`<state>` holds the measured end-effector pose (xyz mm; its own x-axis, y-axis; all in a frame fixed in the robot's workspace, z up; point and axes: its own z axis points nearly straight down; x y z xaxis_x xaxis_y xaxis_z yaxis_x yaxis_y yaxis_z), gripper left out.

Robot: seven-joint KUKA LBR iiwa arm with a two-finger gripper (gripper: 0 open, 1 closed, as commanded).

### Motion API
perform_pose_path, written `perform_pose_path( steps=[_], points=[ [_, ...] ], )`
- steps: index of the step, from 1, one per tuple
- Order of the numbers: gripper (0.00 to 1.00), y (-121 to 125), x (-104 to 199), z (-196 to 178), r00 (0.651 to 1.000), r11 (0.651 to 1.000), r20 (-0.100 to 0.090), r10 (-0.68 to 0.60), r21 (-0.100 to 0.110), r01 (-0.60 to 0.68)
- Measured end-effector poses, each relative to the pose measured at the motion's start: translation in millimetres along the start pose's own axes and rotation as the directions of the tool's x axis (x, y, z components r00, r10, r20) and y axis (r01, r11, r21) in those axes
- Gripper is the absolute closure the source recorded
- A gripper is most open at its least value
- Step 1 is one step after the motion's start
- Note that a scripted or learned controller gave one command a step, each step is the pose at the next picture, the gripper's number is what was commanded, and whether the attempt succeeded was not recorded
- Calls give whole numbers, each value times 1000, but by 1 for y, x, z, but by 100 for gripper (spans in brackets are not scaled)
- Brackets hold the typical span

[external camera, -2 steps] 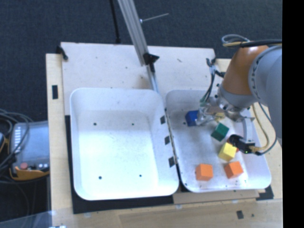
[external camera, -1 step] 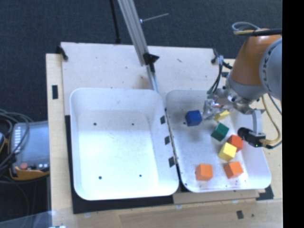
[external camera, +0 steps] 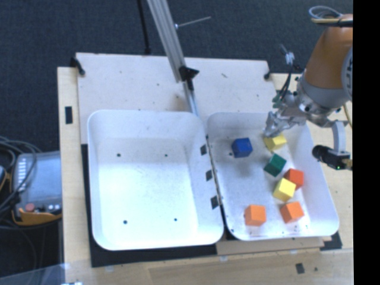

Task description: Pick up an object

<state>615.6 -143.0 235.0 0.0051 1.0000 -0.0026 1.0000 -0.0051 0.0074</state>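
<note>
Yellow cube (external camera: 275, 141) at the upper right of the right bin (external camera: 228, 126), directly beneath the gripper (external camera: 274, 127), whose fingers reach down to its top edge; whether they are released or clenched cannot be told. Blue cube (external camera: 241, 147) lies near, at nine o'clock from the yellow cube. Green cube (external camera: 275, 165) sits at six o'clock, with a red-orange cube (external camera: 294, 177) and a second yellow cube (external camera: 284, 189) just beyond it. Two orange cubes (external camera: 255, 214) rest near the bin's lower wall. The left bin (external camera: 101, 123) adjoins on the tabletop (external camera: 130, 76).
</note>
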Motion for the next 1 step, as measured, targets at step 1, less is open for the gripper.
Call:
perform_pose_path(
  steps=[1],
  points=[
    [100, 1, -1, -27, 1000, 1000, -1, -7, 3, 7]
  ],
)
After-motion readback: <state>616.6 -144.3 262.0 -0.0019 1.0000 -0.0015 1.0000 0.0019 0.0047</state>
